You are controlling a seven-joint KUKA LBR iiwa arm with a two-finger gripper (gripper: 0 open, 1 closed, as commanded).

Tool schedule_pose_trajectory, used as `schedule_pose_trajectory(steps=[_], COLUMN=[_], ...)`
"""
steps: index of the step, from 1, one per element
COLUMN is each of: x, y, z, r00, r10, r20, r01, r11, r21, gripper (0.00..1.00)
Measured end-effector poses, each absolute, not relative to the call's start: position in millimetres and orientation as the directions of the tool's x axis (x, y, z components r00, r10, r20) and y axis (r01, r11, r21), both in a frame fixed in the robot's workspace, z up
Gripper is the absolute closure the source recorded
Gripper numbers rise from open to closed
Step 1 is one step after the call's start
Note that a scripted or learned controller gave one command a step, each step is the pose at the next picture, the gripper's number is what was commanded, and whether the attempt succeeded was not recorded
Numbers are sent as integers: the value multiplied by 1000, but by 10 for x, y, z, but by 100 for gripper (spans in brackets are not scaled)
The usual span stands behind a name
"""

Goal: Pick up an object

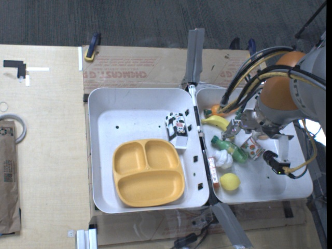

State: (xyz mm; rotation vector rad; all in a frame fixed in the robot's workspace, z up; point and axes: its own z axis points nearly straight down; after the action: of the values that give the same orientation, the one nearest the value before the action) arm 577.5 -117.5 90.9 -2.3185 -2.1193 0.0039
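My gripper (239, 131) reaches down into the right bin (270, 188), among the objects at its left side. Under and beside it lie a yellow banana (215, 121), a green bottle (231, 149), a white crumpled item (224, 160) and a small white carton with red print (252, 148). A yellow lemon (230, 181) rests nearer the front of the bin. An orange piece (214, 109) sits at the bin's back left corner. The wrist and cables hide the fingers.
The left bin (104, 139) holds a yellow divided plate (149, 171) and a small black-and-white carton (177, 127) by its right wall. A brown bag (8, 175) lies at the far left of the bench. Cardboard lies behind the bins.
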Motion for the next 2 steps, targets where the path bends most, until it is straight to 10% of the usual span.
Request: schedule_pose_trajectory(steps=[1, 2], x=[6419, 6407], y=[-1118, -1121], z=[922, 1002], r00=[31, 28], r10=[1000, 1000], r20=[-3, -5], r01=[1000, 1000], r11=[-31, -29], r21=[0, -6], gripper=[0, 100])
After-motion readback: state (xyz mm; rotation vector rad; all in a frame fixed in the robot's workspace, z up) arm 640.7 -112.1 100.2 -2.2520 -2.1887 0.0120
